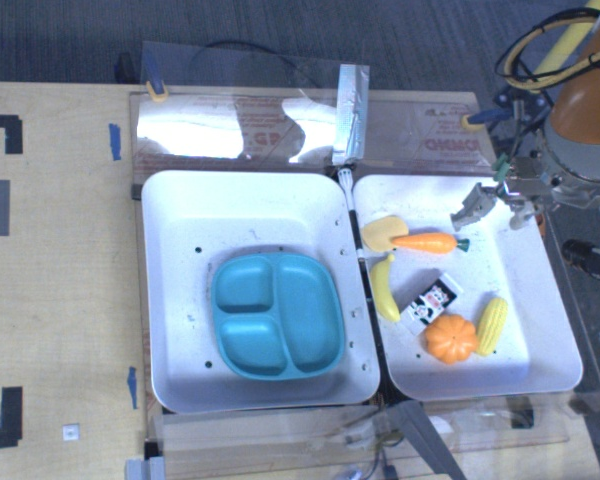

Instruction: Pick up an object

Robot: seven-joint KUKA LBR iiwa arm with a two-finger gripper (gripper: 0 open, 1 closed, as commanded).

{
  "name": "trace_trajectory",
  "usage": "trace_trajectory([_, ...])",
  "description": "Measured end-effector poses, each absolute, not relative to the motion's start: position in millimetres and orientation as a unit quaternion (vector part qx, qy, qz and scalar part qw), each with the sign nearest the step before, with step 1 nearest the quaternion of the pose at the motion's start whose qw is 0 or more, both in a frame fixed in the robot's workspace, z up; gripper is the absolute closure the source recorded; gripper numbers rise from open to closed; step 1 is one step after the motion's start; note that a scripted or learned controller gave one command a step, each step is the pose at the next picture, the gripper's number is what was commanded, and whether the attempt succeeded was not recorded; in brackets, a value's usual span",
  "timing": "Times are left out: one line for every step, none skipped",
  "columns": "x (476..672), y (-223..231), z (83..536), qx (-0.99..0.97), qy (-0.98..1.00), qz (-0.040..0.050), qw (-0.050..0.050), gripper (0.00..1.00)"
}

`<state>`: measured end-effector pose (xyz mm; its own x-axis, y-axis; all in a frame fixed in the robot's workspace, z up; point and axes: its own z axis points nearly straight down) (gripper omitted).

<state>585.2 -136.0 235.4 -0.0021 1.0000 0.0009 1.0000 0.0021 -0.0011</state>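
Carrot [423,241] is seen lying on its side in the upper left part of the right bin [540,353], its green end pointing toward the right and its orange tip touching a pale yellow, rounded piece [382,231] that sits against the bin's left wall. Just below these, a banana [384,290] is laid along the same wall, and beside it a small black-and-white box [432,300] is set at a tilt. A pumpkin [450,338] is placed near the bin's front, touching the box's lower corner, and a corn cob [491,325] is leaned just beside the pumpkin on its right. The gripper [496,206] is held over the bin's upper right part, just right of the carrot's green end and apart from it; its two fingers are spread, and nothing is gripped between them. The orange band [583,110] of the arm is seen above it at the right edge, with yellow and black cables [550,53] looped over it. In the left bin [180,208] a blue divided plate [277,314] with three compartments is set near the middle, toward the front. Both bins are borne by a wooden bench [50,298], and a clear sheet [240,118] with glare on it is laid behind them.
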Motion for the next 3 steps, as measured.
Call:
trace_trajectory([577.4,-184,137,-0.682,-0.732,0.0024,0.003,0.00])
trace_trajectory([581.3,-184,152,-0.681,-0.732,-0.0011,-0.002,1.00])
trace_trajectory([581.0,-184,152,-0.681,-0.732,-0.0007,-0.001,0.00])
